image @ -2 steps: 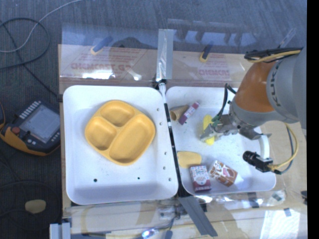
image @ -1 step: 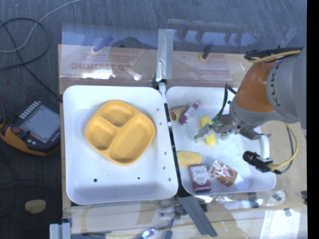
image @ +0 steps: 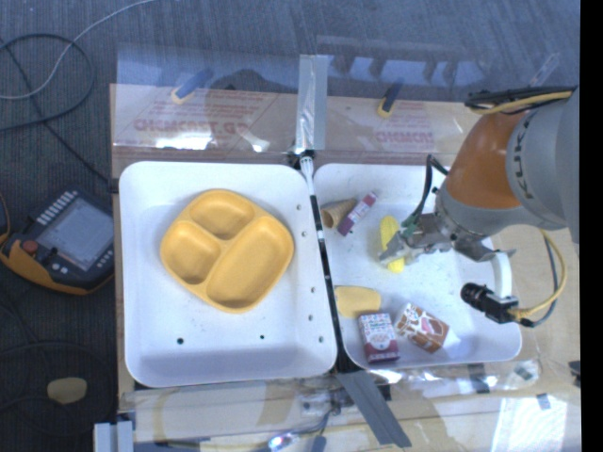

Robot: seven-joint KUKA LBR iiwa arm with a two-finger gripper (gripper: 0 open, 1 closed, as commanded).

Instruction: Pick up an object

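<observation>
My gripper [image: 399,244] is low in the right bin [image: 490,347], reaching in from the right. It sits right against a small yellow object [image: 387,233] near the bin's middle, partly covering that object's right side. The view does not settle whether the object is gripped. Just left of it lie a tan cone [image: 335,213] and a maroon bar [image: 359,212]. Toward the front are a pale yellow wedge [image: 356,299], a red carton [image: 377,336] and a red-and-white packet [image: 421,328].
The left bin [image: 151,347] holds a yellow divided plate [image: 226,248]. A ridge where the two bins meet [image: 320,252] runs close to the cone. A black cable fitting [image: 488,301] hangs off the arm over the right bin. A handheld pendant [image: 66,243] lies on the floor at left.
</observation>
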